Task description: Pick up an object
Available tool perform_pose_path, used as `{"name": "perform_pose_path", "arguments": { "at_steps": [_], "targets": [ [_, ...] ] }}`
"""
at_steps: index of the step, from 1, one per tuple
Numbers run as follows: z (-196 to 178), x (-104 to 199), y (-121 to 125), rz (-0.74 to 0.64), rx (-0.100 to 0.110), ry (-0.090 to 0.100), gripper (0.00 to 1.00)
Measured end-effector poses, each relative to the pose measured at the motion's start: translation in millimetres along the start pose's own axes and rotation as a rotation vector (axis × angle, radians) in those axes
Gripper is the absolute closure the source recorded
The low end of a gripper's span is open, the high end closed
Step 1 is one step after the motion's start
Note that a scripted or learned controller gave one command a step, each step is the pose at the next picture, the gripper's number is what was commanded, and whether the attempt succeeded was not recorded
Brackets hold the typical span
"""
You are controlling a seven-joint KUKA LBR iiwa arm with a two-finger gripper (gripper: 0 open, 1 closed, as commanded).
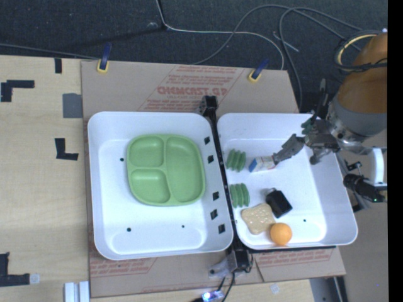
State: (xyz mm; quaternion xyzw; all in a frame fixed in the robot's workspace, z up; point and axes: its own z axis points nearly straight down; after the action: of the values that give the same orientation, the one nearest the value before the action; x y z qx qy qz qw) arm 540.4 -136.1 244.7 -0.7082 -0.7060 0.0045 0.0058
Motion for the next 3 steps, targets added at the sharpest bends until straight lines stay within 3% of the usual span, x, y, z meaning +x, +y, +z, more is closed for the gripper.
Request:
{"name": "perform_pose_path", "arguments": {
  "at_steps": [1, 3],
  "targets": [
    [-7, 0, 2, -0.004, -0.013, -0.002, 0.00],
    [81, 0, 9, -0.004, -0.009, -0.002, 0.00]
  ]
}}
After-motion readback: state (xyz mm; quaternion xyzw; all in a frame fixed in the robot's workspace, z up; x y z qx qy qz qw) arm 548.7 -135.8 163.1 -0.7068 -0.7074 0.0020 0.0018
